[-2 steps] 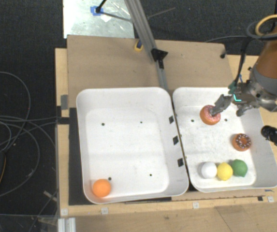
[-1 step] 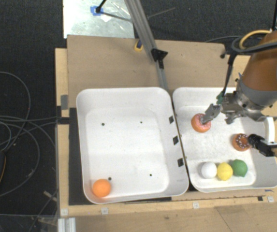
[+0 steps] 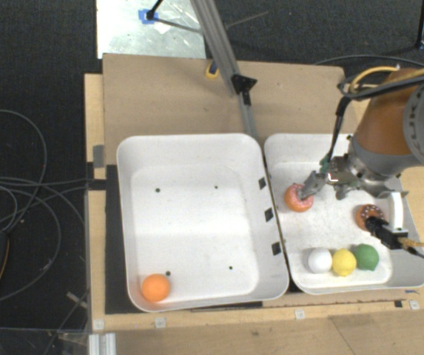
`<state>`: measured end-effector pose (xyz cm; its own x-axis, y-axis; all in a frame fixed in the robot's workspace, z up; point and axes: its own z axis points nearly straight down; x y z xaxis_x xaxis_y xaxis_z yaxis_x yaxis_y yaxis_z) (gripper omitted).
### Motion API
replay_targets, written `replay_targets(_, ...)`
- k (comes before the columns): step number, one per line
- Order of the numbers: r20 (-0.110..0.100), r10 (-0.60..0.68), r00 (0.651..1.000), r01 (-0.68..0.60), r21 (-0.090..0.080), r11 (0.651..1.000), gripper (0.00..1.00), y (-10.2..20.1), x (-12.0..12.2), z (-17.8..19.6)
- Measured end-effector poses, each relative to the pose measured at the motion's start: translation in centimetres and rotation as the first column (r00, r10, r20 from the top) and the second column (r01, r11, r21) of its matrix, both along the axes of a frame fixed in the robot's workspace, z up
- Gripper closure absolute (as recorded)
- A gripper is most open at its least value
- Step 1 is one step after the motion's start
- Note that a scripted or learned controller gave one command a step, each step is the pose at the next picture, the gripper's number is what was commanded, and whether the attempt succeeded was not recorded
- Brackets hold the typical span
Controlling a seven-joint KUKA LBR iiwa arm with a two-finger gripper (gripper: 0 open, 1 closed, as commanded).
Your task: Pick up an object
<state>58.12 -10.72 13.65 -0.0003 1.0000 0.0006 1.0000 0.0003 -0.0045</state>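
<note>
In the right bin lies a salmon-pink round object near the left wall. My gripper hangs just right of it, open, and its left finger touches or nearly touches the pink object's upper right side. Nothing sits between the fingers. A brown sprinkled donut lies to the right, under the wrist. Along the bin's front edge sit a white ball, a yellow ball and a green ball. An orange ball rests in the left bin, at its front left corner.
A grey pole slants in from the top toward the gap between the bins. The arm's orange band and cables cover the right bin's back right corner. The wooden bench surrounds both bins.
</note>
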Motion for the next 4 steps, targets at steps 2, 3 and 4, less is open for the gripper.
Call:
replay_targets(2, 0.012, -0.001, 1.000, 0.001, -0.001, 1.000, 1.00, -0.1, 0.3, -3.2)
replay_targets(3, 0.010, 0.005, 1.000, -0.005, -0.001, 1.000, 1.00, 0.6, 0.7, 1.4)
replay_targets(4, 0.013, 0.005, 1.000, -0.005, -0.002, 1.000, 1.00, 0.9, 0.7, 7.8)
